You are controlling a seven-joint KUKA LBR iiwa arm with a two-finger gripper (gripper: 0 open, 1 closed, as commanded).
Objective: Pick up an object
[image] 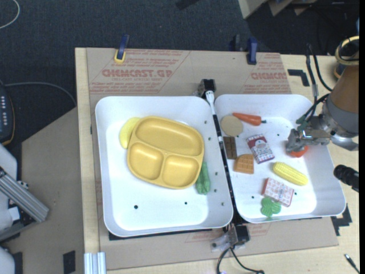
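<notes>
A: Where's the end effector [297, 143] sitting rn?

B: Low over the right bin [319, 204], near its far-right wall; a small red-orange object [298, 150] is lying right under it, touching or nearly; can't tell if it's clamped or released, tips too blurry.

A: Why there?

B: Prob targeting that piece; it's lying apart from the rest.

A: Room?

B: Wall's crowding one side; corn cob [290, 173] is lying just below-left, carrot [249, 119] well away up-left; lifting straight up is looking clearest.
</notes>
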